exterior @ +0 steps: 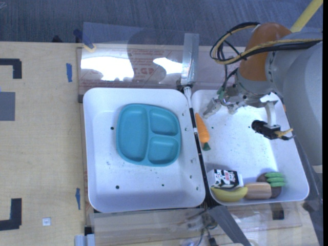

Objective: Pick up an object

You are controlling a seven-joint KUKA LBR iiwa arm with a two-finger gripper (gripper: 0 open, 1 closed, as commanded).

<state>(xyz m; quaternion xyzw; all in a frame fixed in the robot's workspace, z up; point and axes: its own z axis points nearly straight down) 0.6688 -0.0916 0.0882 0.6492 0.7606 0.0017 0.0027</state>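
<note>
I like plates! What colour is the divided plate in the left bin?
Teal blue divided plate, camera view.

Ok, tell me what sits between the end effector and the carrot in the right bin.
Nothing visible. The end effector hangs over the right bin's upper left part; the carrot lies below it against the left wall, with bare bin floor between. The banana and the other toys sit along the near wall.

gripper [211, 107] above right bin [241, 152] — near carrot [203, 131]

Robotics lab, wooden bench [36, 137] w/ tape marks, two white bins [97, 152], KUKA arm [287, 60], toy food.
</note>
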